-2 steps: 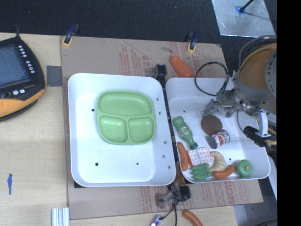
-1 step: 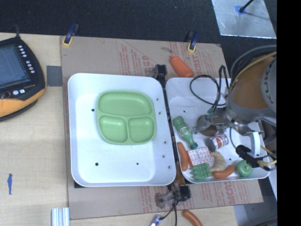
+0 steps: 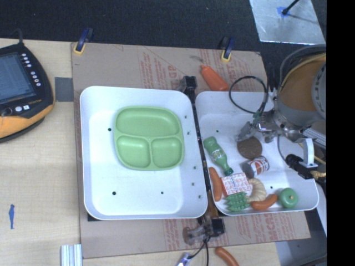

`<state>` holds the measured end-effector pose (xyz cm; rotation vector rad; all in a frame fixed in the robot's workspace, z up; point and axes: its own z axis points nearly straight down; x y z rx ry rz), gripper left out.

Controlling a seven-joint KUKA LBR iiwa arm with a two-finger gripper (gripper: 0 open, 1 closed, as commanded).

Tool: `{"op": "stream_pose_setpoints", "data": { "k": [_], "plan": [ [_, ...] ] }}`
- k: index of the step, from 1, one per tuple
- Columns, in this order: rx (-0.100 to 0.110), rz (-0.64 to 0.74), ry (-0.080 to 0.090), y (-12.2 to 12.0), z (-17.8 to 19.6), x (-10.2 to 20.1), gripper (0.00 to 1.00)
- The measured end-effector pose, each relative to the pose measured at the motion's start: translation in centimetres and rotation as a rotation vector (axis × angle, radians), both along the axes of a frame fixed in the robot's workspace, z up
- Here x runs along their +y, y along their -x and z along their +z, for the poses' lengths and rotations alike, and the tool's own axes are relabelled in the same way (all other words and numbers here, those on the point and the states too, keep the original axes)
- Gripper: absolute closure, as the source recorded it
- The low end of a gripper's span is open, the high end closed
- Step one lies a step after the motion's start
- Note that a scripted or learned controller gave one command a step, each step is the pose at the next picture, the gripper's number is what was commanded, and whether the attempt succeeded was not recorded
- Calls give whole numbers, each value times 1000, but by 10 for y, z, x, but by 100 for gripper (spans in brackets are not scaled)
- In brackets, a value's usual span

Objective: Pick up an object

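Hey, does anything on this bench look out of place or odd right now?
Yes. Two orange carrot-like toys lie outside the bins: one on the cardboard behind the right bin, another at the front edge. The rest of the toy food is crowded into the right bin's front end.

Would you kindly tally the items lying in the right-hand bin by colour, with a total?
Green: 3 (bottle, apple, leafy piece)
Orange: 2 (carrot, sausage)
Brown: 1 (round patty)
Red and white: 2 (can, packet)
Beige: 1 (ring)
Total: 9
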<state>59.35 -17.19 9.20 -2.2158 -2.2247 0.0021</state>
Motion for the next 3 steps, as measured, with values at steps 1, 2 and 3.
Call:
{"op": "stream_pose_setpoints", "data": {
  "k": [1,2,3],
  "plan": [
    [2,3,0,18,-1,49,0],
    [4,4,1,18,10,47,100],
    [-1,0,-1,21,100,108,100]
  ]
}}
